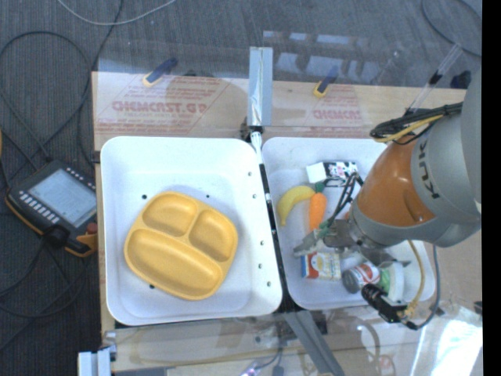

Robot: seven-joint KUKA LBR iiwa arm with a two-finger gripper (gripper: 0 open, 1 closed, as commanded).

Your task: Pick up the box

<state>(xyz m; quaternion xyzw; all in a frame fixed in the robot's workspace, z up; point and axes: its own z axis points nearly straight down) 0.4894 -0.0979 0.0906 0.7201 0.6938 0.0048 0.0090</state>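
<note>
You've got the gripper point(311, 244) low in the right bin point(293, 288), arm point(415, 186) reaching in from the right w/ its orange band over the bin's middle. The box point(321, 265), a small carton w/ red and white print, lies flat on the bin floor just near of the fingertips, at or nearly touching them; not between them. Can't tell if the fingers are apart or together. Left of the gripper, on the far side: 1 banana point(291, 202) and 1 carrot point(316, 210). A can point(362, 276) sits right of the box. Left bin point(117, 210) holds 1 yellow 3-section plate point(181, 244).
</note>
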